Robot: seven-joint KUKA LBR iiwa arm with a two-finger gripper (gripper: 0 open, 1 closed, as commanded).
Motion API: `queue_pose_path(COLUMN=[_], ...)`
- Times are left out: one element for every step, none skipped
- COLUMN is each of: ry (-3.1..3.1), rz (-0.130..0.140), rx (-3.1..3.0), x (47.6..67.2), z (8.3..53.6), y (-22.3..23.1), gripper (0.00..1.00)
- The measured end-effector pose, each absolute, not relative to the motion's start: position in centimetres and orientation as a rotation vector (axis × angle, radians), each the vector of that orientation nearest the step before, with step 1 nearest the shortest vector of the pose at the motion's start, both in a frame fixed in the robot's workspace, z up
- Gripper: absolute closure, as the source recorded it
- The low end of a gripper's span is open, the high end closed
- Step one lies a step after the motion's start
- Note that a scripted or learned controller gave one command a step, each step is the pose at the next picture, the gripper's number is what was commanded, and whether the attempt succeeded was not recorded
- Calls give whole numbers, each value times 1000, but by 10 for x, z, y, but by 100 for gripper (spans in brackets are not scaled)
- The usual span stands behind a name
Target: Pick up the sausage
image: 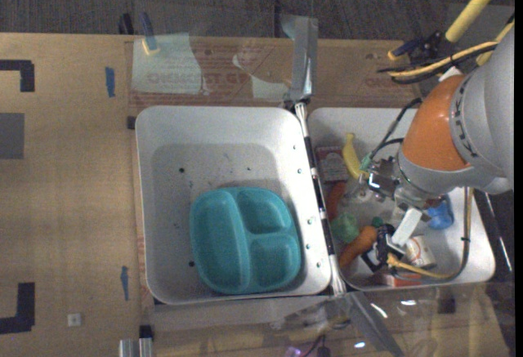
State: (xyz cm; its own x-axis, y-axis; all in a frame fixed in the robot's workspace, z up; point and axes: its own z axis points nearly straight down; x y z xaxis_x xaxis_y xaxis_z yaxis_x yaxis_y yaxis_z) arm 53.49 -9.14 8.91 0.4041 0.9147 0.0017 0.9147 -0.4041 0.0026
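The sausage (336, 198) looks like a reddish-brown stub lying against the left wall of the right bin (482, 265). My gripper (373, 182) hangs low over the middle of that bin, just right of the sausage and below a yellow banana (351, 156). Nothing can be made out between the sausage and the gripper, and the wrist hides the gripper's tip.
Around the gripper lie a green vegetable (346, 226), an orange carrot (356, 249), a blue object (442, 215), a red-and-white packet (422, 252) and a small box (328, 162). A teal divided plate (245, 241) sits in the left bin (163, 143).
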Motion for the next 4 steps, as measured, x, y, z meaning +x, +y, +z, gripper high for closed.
queue_pose_path(ry=[1707, 2209, 2208, 2218], rz=[2, 1, 1, 1], rx=[2632, 2231, 2232, 2223], x=[535, 523, 523, 488], z=[99, 184, 184, 92], y=[-94, -29, -29, -90], gripper=[100, 100, 0, 0])
